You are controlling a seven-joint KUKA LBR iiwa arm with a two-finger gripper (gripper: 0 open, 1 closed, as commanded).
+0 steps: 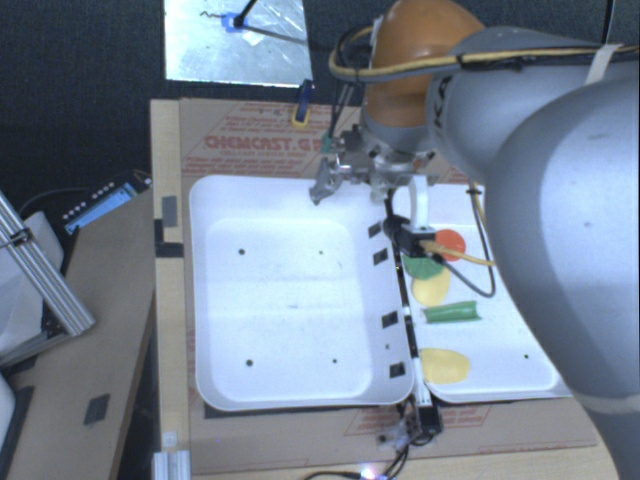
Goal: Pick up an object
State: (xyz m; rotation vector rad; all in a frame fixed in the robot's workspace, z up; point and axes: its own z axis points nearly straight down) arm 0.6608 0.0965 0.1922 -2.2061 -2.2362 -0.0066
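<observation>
My gripper (322, 186) hangs over the far edge of the left white bin (285, 313), near its back right corner, and I see nothing between its tips. The right white bin (505, 353) holds the loose objects. An orange-red round piece (450, 240) lies at the back, with a green round piece (422, 266) and a pale yellow round piece (432, 289) just in front of it. A green elongated piece (452, 312) comes after those, and a yellow oval piece (444, 366) lies nearest the front. All of them are to the right of the gripper.
The arm's grey body (560, 198) covers most of the right bin's far and right side. A black divider strip with clips (404, 318) runs between the bins. A brown cardboard sheet (250, 143) lies under both. A metal frame (45, 283) stands at the left.
</observation>
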